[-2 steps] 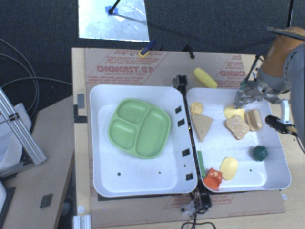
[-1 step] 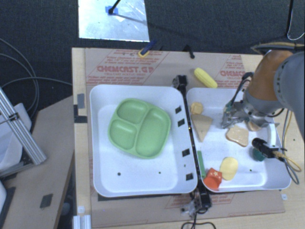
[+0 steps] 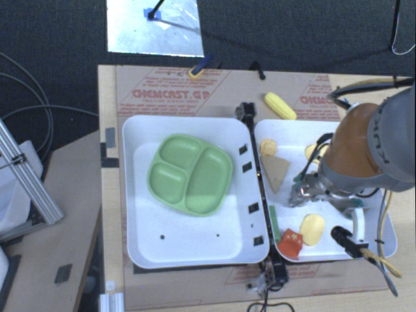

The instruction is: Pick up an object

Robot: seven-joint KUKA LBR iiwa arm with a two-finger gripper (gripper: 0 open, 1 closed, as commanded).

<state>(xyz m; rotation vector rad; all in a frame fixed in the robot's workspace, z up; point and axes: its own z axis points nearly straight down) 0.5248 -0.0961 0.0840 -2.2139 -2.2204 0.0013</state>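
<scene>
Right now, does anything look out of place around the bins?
Yes. A yellow corn cob lies on the brown board behind the right bin, outside both bins, while the other small items sit inside that bin.

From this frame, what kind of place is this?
Most likely a robotics lab bench for pick tests: a KUKA arm over two white bins holding toy food and a green plate, with loose cables around.

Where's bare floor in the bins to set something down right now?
Left bin: a bare strip along the near wall below the green divided plate. Right bin is crowded: tan wedge, yellow piece, red piece and the gripper over its middle.
</scene>
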